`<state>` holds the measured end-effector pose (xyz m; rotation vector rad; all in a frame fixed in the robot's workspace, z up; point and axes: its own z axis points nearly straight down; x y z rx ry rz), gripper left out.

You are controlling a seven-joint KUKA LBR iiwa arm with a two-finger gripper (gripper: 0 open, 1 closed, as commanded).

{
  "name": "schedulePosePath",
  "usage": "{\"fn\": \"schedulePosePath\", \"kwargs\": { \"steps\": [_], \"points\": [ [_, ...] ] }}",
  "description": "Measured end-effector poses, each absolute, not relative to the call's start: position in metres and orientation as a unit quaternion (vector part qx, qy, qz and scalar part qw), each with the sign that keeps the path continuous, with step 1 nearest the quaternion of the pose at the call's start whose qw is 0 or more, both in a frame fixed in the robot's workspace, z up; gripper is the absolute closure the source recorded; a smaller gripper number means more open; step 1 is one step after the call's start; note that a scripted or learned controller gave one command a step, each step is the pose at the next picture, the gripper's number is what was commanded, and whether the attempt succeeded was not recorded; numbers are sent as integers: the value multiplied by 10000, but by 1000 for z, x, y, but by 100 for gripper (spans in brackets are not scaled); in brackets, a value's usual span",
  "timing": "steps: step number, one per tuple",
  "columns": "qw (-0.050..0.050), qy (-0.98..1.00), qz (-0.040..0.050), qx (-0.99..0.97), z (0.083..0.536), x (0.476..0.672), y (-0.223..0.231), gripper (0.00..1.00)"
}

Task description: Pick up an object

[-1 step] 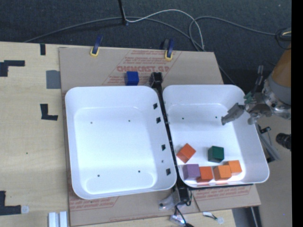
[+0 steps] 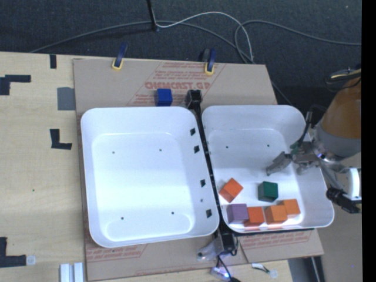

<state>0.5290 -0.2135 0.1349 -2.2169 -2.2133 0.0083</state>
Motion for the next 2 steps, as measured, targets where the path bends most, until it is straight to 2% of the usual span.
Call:
{"fn": "schedulePosePath", "kwargs": {
  "steps": [1,2],
  "points": [
    [17,-7081,7,-7062,87,522,-172,0],
    [-1,-7072,0,-7070,89,500,-167,0]
  ]
}}
